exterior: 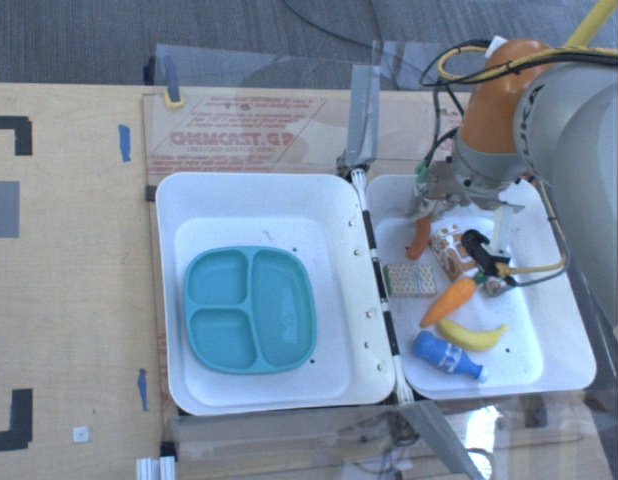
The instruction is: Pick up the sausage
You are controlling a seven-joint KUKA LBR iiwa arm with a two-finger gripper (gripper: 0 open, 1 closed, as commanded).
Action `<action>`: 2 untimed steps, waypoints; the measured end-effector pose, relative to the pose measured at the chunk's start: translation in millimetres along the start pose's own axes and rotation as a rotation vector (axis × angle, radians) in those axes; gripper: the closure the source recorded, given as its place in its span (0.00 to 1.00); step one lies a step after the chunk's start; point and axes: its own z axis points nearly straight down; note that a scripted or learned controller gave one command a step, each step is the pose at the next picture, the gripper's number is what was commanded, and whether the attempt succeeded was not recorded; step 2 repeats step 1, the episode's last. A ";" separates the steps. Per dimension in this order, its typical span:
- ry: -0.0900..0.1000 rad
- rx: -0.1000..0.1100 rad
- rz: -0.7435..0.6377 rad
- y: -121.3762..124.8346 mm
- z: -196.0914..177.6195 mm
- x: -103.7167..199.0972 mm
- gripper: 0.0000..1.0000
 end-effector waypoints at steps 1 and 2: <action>0.001 0.009 0.145 1.5 -86.9 67.1 1.00; 0.001 0.009 0.145 1.5 -86.9 67.1 1.00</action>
